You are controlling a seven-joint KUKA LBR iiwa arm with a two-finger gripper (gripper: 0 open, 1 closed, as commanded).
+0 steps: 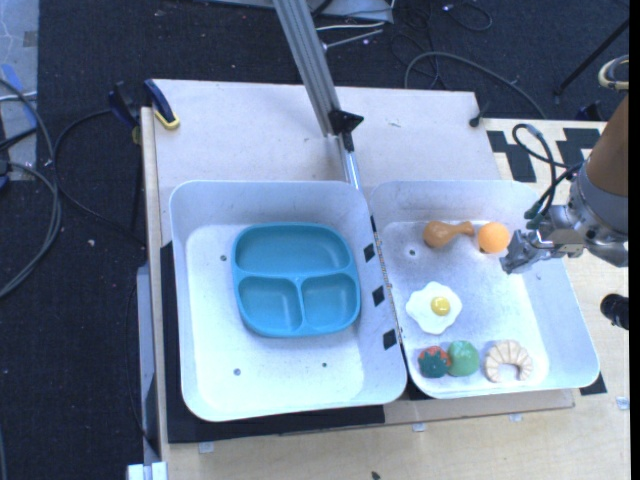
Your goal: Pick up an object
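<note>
So from where I'm sitting, the gripper (517, 258) is parked over the right bin (570, 313), near its far right side, coming in off the grey arm (600, 203). Honestly can't tell if it's spread or pinched together; it's just a dark blob at this angle, and I see nothing between the tips.

The closest thing is the orange ball (492, 238), sitting just beside the tip, a touch to the camera's left and slightly toward the far wall. Looks nearly touching, but I can't say for sure.

Right next to the ball is the drumstick (446, 233), lying with its long axis roughly left-right across the bin, fat end away from the gripper.

Further out toward the near edge: fried egg (435, 307), then the croissant (509, 361) and a green and red veggie (448, 359).

The left bin (200, 298) just has the blue divided plate (297, 279).

My guess: the ball's the target, so it's a small nudge left and then down.
</note>
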